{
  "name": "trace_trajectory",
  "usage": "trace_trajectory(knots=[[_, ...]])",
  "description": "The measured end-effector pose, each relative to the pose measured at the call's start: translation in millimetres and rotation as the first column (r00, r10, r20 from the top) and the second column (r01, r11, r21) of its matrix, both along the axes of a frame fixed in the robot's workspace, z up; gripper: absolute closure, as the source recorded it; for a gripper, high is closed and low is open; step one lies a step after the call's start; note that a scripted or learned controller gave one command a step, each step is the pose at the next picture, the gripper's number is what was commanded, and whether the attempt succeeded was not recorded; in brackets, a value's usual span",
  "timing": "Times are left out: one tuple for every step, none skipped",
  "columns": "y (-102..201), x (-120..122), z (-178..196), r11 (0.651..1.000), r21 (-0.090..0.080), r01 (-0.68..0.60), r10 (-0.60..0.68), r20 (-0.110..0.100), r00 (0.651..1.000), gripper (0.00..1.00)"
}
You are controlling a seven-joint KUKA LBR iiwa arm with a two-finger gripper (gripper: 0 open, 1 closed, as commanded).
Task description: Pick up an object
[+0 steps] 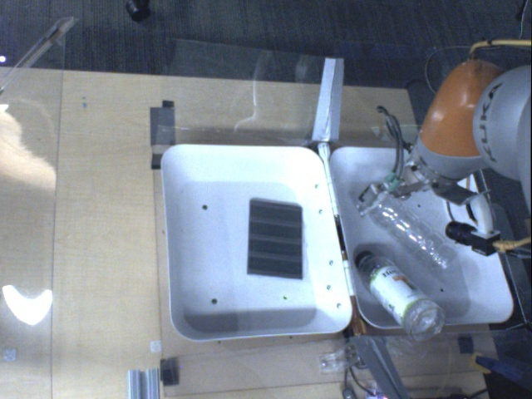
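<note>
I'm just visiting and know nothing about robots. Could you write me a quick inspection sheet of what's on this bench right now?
Surface: light wooden bench bearing two shallow white bins, the left bin and the right bin, side by side.
Job's things: dark ribbed pad lying flat in the left bin; in the right bin a clear plastic bottle and a black-capped bottle with a white label, both on their sides.
Clutter: nothing seen.
Hand: hand hangs over the right bin's far part, above the clear bottle's end; its state is unclear.
Cables: black cables by the wrist; a yellow one at the right.
Surroundings: clear panel at left, dark floor beyond.
</note>
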State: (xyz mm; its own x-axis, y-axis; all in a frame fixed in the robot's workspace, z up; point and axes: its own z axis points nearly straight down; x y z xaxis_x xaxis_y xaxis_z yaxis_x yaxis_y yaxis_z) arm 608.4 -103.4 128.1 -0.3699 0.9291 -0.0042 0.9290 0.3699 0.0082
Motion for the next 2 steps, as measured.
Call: trace_trajectory(knots=[[-3.4, 22.6, -39.3, 1.000, -0.001, -0.025, 0.025, 0.004, 1.000, 0.00], [-1.3, 24.8, -27.1, 1.000, -0.001, -0.031, 0.031, 0.010, 0.999, 1.00]])
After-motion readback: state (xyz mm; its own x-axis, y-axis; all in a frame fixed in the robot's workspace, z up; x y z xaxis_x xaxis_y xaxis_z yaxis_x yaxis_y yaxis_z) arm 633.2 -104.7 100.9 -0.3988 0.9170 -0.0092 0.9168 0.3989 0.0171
